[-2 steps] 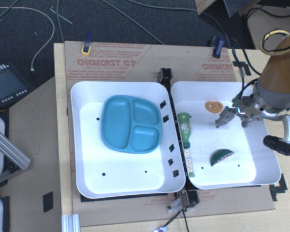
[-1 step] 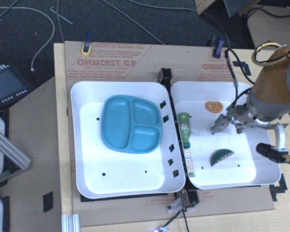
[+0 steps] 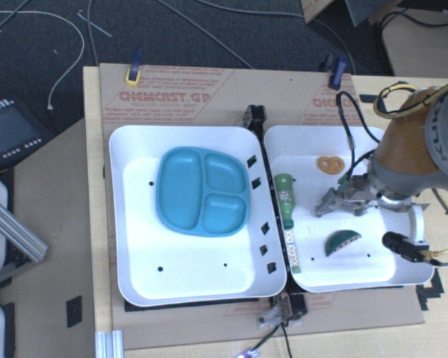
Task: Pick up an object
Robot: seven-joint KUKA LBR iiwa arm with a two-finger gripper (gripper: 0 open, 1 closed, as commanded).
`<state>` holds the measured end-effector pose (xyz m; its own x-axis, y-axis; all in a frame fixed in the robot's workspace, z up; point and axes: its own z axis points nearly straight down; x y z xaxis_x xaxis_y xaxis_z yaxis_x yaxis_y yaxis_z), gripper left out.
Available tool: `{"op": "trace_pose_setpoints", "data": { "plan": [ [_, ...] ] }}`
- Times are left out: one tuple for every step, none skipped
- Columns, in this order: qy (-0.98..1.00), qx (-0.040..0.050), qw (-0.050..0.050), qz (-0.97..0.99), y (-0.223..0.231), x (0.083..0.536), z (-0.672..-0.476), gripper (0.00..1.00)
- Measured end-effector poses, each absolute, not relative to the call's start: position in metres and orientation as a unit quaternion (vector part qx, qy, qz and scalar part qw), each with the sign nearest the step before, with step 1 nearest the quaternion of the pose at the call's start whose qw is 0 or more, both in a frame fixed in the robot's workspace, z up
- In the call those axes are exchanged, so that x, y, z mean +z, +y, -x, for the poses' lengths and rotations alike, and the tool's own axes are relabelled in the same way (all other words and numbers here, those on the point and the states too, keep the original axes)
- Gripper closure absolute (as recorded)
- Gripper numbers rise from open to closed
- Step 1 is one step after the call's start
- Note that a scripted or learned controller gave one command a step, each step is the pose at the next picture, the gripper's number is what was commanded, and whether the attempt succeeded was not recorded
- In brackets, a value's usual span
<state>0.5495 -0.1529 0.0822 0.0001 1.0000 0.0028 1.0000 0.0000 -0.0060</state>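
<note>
Nearest the camera, the grey arm [image 3: 414,144] with its orange band reaches in from the right over the right bin [image 3: 381,274]. Its end effector [image 3: 342,200] hangs low inside that bin, metal fingers spread apart and clasping nothing. Just below it, on the bin floor, lies a green watermelon-slice toy [image 3: 343,242], apart from the fingers. Above the end effector, near the bin's far wall, rests a small tan pretzel [image 3: 330,164]. To the left, along the bin's inner wall, a green bottle [image 3: 285,198] lies on its side; what looks like a narrow printed strip [image 3: 291,248] continues below it, though the view is too small to be sure. Across the divider, the left bin [image 3: 134,267] holds a blue divided plate [image 3: 203,191]. Both bins sit on a cardboard-topped bench [image 3: 209,84].
</note>
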Motion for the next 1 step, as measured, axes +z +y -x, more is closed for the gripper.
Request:
{"op": "trace_pose_setpoints", "data": {
  "plan": [
    [-0.707, -0.0007, 0.001, 0.707, -0.1532, 0.0960, -0.5511, 1.00]
  ]
}}
